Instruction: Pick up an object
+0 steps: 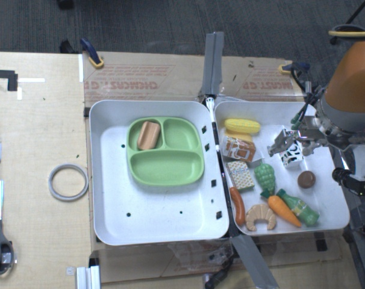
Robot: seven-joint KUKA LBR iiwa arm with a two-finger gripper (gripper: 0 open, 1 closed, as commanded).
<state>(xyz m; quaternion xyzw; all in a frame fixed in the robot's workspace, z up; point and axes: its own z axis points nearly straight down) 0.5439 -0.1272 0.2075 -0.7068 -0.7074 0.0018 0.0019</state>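
Black-and-white block: in the right bin, right of centre in the frame; it sits directly under my tool, and whether the two touch I cannot tell.
My tool: over the right bin, reaching in from the frame's right, pointing left; whether its fingers are spread or pressed together I cannot tell, and nothing shows clearly between them.
My arm: grey, orange band at the frame's upper right edge.
Right bin: shallow, white, lower right of the frame, holding the toy foods listed below.
Brown ball: just below and right of the block, apart from it.
Corn cob: yellow, upper left part of the right bin.
Brown packet: just below the corn.
Cracker: pale and speckled, below the packet.
Green broccoli-like piece: just right of the cracker.
Sausage: red, along the bin's left wall, lower part.
Croissant: at the bin's bottom edge, beside the sausage.
Carrot: orange, right of the croissant, lying tilted.
Green bottle-like item: beside the carrot, touching it.
Left bin: white, centre of the frame.
Green tray: three compartments, upper part of the left bin.
Brown bread-like piece: in the tray's upper left compartment.
Bench: pale wood, left of the frame.
Tape ring: on the bench, left of the left bin.
Scissors: lower left corner.
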